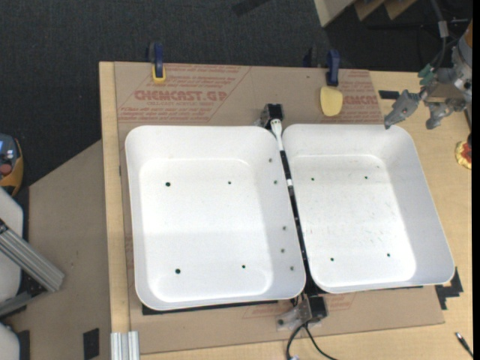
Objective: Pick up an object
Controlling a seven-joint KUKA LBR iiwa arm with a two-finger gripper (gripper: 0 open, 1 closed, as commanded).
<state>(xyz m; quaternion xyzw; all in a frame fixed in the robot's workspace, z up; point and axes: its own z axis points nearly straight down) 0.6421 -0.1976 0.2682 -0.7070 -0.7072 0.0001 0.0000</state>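
Note:
My gripper [416,114] hangs at the far right of the view, just beyond the back right corner of the right bin [420,201]. Its two grey fingers are spread apart and nothing sits between them, so it is open. The left bin [139,201] lies beside the right one, and the two touch along a black seam in the middle. A small yellow piece [331,100] rests on the cardboard behind the right bin, left of the gripper. A red and yellow item [463,153] shows partly at the right edge of the bench.
Both bins rest on a cardboard sheet [195,88] held by two blue clamps [157,55] at the back. A black connector [271,114] sits at the back of the seam, and cables [304,317] trail off the front. Dark floor surrounds the bench.

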